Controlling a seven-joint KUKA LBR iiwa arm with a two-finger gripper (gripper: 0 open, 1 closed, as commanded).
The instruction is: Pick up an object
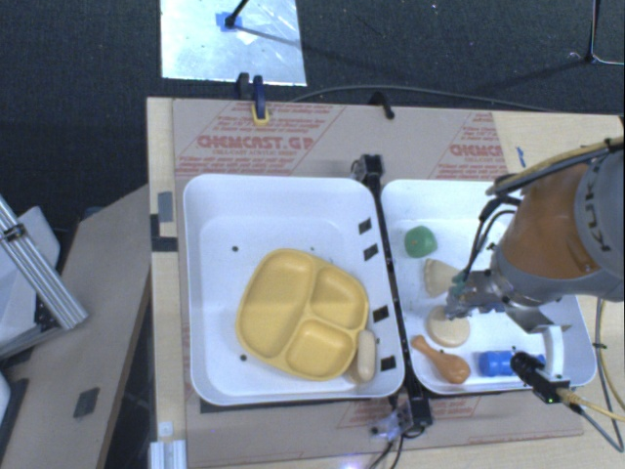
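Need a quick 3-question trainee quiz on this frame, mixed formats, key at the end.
1. True or false: the yellow divided tray lies in the right bin.
2. Which thing sits nearest the gripper? A) green ball B) round tan disc C) blue object
3. Fill in: the pale oblong piece in the left bin rests against the tray's ____ corner, as the camera sees it.

Key: 1 false, it lies in the left bin; 2 B; 3 lower right.
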